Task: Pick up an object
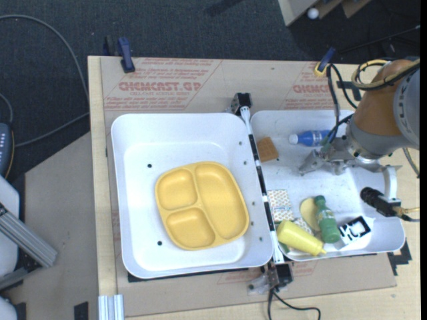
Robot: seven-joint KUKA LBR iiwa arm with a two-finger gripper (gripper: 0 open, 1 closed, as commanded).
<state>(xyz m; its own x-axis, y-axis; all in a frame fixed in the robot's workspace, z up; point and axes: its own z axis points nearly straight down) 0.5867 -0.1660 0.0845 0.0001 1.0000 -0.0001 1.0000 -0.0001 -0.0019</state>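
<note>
Gripper [325, 162] low in right bin [280, 122], near its far edge — blue-capped bottle [308, 138] just beside. Bottle light, smooth, prone to roll — grasp across mid-body.

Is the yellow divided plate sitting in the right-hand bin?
No, the yellow divided plate lies alone in the left bin; the right bin holds the small items.

One fixed camera looks down on my bench [200, 79] at a slant from well above, taking in both white bins: left bin [133, 179] mid-frame, right bin [283, 122] centre-right. My arm [383, 109] enters at the right edge.
</note>
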